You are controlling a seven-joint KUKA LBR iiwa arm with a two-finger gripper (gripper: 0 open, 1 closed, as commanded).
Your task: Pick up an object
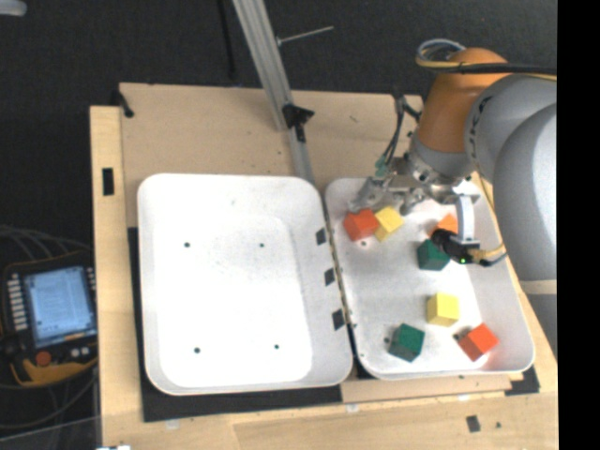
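Camera view has the gripper low over the right bin's far corner, right above an orange block and yellow block sitting side by side. Honestly can't tell its grip state.

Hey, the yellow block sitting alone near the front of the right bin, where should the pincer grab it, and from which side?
Take the yellow block from straight above, across two opposite flat side faces. It sits flat in the right bin with open floor all round, so the fingers probably have room either side.
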